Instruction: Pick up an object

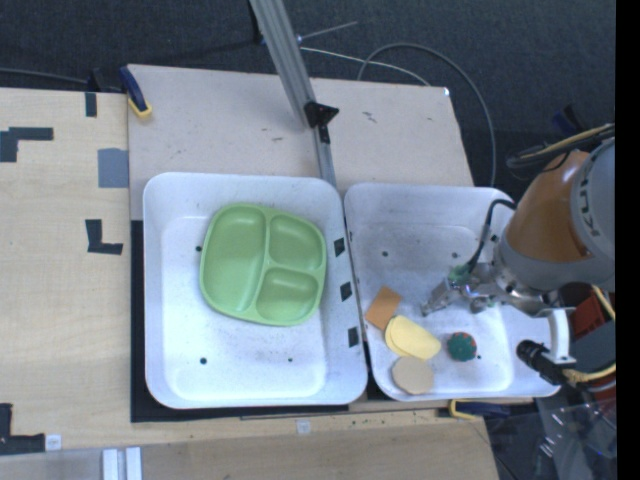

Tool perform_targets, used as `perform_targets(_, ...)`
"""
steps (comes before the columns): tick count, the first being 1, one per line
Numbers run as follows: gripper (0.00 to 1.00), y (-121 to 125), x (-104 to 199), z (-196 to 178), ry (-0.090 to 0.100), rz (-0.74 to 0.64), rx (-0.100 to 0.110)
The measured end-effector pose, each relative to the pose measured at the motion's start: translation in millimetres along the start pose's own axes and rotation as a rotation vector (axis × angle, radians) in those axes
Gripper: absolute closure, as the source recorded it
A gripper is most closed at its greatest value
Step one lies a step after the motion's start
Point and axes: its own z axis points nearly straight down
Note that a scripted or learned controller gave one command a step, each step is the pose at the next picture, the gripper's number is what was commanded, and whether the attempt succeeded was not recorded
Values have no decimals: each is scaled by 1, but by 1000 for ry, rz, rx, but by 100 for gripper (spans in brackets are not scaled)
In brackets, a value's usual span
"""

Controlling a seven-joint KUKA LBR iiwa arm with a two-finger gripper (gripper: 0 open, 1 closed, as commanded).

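Observation:
The right bin (420,218) holds several small objects near its front: an orange piece (382,308), a yellow piece (411,337), a tan round piece (412,375) and a dark green ball (461,347). My gripper (462,296) hangs low over the right bin, just above and behind the green ball and to the right of the yellow piece. Nothing shows between its fingers. The arm's grey and orange wrist (545,228) covers the bin's right side.
In the left bin (170,368) a light green divided plate (264,264) lies toward the back. A metal pole (290,63) slants across the bench behind the bins. Cables (480,98) loop at the back right.

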Motion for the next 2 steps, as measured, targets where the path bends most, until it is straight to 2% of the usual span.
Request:
perform_targets(1, 0, 0, 0, 5, -2, -1, -6)
perform_targets(2, 100, 0, 1, -5, 0, -2, -6)
